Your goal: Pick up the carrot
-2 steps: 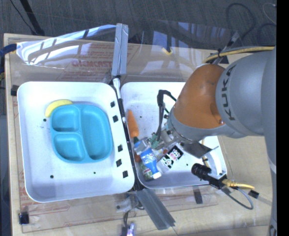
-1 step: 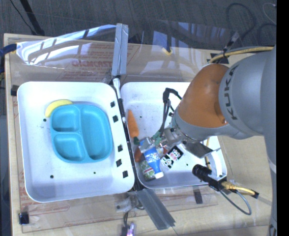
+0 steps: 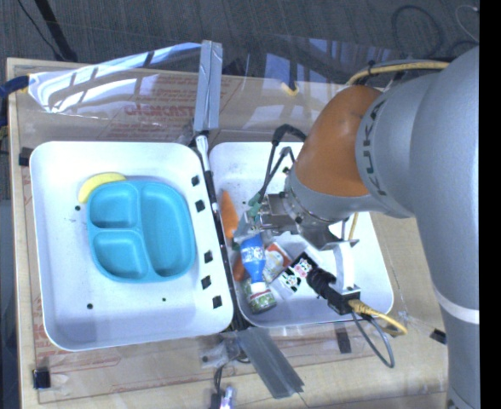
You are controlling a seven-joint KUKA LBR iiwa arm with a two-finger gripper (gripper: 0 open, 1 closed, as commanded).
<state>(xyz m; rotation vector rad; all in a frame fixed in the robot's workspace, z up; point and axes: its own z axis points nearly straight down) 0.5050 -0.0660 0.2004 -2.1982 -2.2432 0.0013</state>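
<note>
— Since you work from the left, what lies there first?

— Your left bin bears a blue divided tray with a yellow thing peeping from under its far left corner; none of that concerns you; leave it alone.

— And the carrot?

— The carrot lies in the right bin, hard against its left wall, just right of the divider between the bins; it runs near to far, and its near end seems tucked by a blue-capped bottle and a small green-labelled jar.

— Where is the gripper?

— Your gripper hangs just right of the carrot, under the orange band; whether it is spread or closed I cannot tell, and nothing orange shows inside it.

— How should you go in?

— I judge you want to shift left until you straddle the carrot across its narrow width; aim at the far, bare half, clear of the bottle; mind the wall, which leaves little room on that side; descend straight, close, lift slowly.
</note>
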